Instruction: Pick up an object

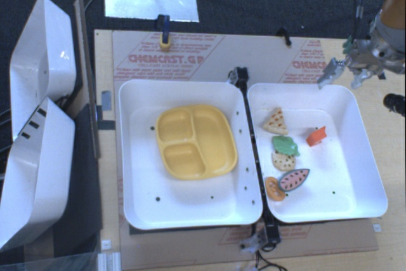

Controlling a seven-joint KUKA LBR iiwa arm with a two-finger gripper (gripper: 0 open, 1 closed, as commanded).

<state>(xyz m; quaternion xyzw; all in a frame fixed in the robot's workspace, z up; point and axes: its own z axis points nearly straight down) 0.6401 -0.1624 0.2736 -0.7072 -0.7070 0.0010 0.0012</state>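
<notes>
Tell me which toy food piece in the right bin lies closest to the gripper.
The orange-red piece. It lies alone toward the bin's far right, nearest the gripper; the others cluster by the left wall.

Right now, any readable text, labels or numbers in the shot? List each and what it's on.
"CHEMCAST G.P": red print on the clear sheet under the bins, above the left bin. A smaller line beneath it is too blurred to read.
Red print of the same kind above the right bin, near the gripper, and below both bins: too blurred or cut off to read.
No text on the yellow tray or the toy foods.
</notes>
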